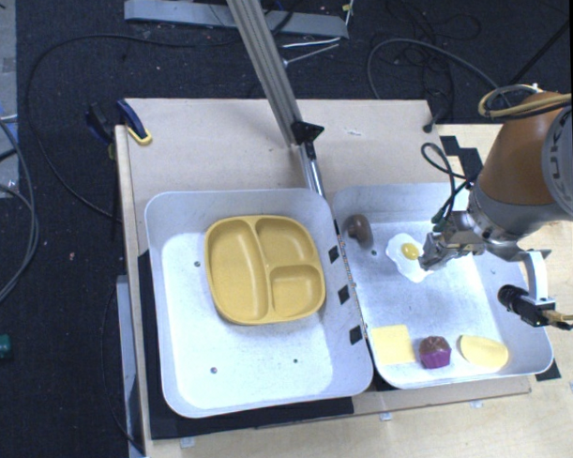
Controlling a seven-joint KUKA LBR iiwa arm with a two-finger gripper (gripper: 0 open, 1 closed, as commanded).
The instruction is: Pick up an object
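At the right bin (516,361), low over the fried egg (406,253), tool (435,257) hovering at the egg's right edge. Likely to slip: egg flat and thin against the bin floor, easy to pinch air or nudge it sideways toward the brown lump (359,229). Cannot tell how far open or whether touching the egg; nothing visibly held; cheese (393,344), purple piece (434,352) and yellow piece (483,352) well apart along the near wall.

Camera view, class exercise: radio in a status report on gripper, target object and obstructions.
Gripper low in right bin, at fried egg toy; grasp unconfirmed. Brown piece, cheese slice, purple piece, yellow piece lie apart. Nothing obstructing.
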